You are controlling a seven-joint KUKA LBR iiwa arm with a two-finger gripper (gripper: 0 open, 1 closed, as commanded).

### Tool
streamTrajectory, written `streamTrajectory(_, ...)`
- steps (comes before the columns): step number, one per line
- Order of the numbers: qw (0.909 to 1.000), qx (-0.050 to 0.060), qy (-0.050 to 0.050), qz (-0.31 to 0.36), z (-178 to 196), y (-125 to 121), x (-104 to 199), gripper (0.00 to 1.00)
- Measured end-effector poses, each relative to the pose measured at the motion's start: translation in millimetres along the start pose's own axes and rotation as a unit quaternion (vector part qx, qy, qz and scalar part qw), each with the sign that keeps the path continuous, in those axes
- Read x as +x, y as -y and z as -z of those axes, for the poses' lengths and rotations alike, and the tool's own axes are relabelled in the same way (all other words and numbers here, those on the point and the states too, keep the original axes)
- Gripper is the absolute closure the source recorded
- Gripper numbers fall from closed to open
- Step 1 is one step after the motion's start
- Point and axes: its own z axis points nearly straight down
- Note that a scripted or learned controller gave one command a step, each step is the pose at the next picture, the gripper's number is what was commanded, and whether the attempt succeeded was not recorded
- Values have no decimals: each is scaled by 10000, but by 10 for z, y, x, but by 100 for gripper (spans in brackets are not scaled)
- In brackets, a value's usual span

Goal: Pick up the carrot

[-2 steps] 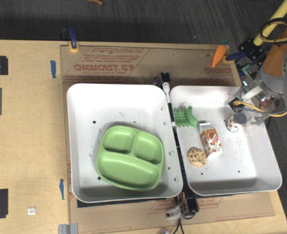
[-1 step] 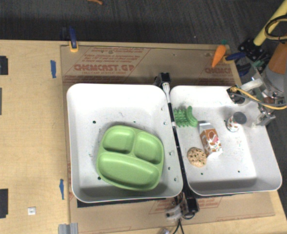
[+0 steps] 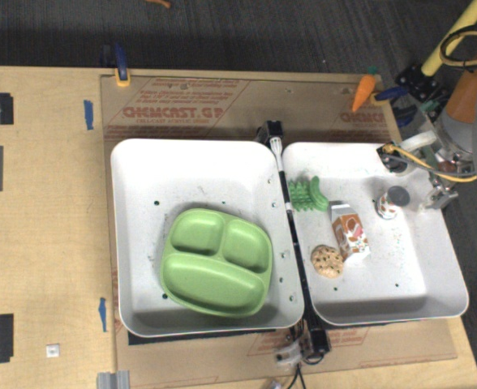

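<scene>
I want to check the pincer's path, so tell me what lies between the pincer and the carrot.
In the camera view, the pincer sits over the right bin's far right corner; the carrot lies on the cardboard beyond it. Between them are the bin's rim and blue-black clutter.

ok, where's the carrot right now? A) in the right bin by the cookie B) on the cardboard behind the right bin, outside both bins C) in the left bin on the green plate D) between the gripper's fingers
B: the carrot lies on the cardboard behind the right bin, outside both bins, apart from the gripper, which is at that bin's right edge.
</scene>
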Motion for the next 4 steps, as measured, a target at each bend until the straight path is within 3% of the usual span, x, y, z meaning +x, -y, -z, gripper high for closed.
streamTrajectory(2,9999,54,20,-122,-218,3,130,0)
streamTrajectory(3,9999,28,30,-105,-123,-7,124,100)
streamTrajectory(4,9999,27,31,-92,-21,-4,129,100)
